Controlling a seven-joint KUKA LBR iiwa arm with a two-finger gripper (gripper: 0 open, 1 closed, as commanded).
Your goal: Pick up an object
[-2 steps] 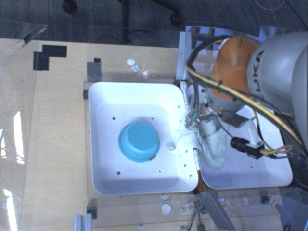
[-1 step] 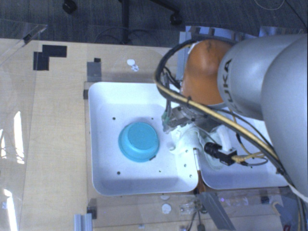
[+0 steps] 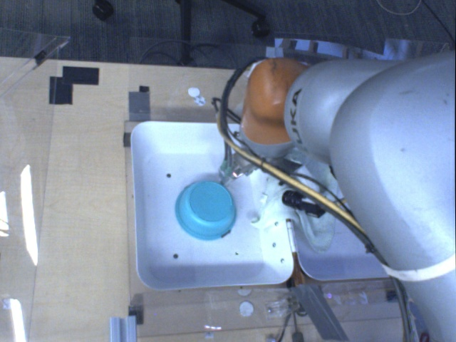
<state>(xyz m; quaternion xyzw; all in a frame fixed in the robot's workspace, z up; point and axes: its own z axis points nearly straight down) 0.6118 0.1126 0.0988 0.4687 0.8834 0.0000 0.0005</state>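
Camera view is dominated by the grey KUKA arm (image 3: 385, 155), which is reached in from the right and laid across the right bin (image 3: 342, 258), so that little of that bin's floor is seen. The orange band (image 3: 267, 98) is seen above the wrist, over the far right corner of the left bin (image 3: 153, 248). Both bins are carried side by side on the wooden desk (image 3: 71, 191).

The hand (image 3: 234, 168) is seen just below the orange band, low over the left bin near its far right side. Whether it is spread or closed cannot be told, since it is blurred and partly masked by the wrist and cables (image 3: 313, 198); nothing is seen to be held in it.

The blue bowl (image 3: 206, 209) is set mouth down near the middle of the left bin. It lies just beside the hand, toward the near left; being round, it offers no long axis. A short shift that way is judged necessary before a grasp.

A pale crumpled item (image 3: 269, 205) is seen right of the bowl.
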